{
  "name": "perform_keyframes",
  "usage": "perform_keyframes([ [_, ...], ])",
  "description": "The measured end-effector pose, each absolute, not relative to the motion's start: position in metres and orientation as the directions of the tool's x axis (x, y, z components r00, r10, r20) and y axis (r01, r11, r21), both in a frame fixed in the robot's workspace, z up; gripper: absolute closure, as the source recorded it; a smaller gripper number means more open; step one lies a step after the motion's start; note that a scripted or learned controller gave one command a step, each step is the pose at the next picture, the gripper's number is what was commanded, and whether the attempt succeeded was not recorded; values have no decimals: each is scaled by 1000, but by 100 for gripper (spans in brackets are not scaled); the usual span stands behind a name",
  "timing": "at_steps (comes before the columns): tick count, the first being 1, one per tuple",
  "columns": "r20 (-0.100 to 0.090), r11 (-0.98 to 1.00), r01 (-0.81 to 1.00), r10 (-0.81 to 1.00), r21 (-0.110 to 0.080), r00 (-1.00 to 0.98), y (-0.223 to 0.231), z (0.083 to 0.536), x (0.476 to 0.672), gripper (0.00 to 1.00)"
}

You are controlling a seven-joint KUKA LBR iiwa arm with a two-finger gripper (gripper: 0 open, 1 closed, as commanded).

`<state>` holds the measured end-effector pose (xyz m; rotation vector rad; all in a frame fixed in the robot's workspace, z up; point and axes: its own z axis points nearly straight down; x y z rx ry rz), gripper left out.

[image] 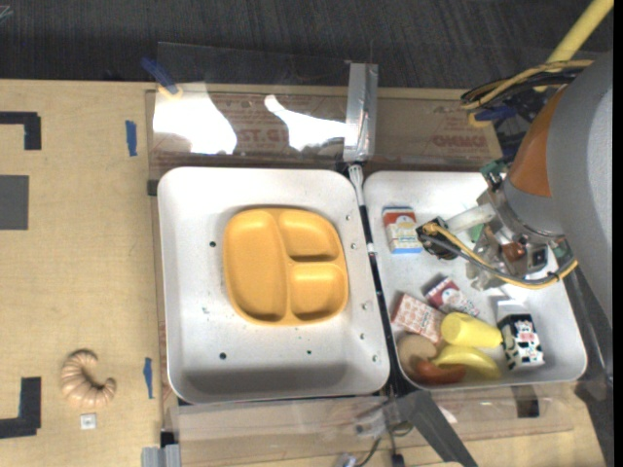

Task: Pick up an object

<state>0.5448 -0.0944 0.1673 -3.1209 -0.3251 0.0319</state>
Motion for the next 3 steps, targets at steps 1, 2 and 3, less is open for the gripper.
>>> perform_keyframes([
  [1,6,-980,200,200,-3,980,-106,101,508,100],
  [2,18,-938,348,348,6,937,-157,95,535,100],
  [3,29,-741,671,672,22,740,-180,97,495,100],
])
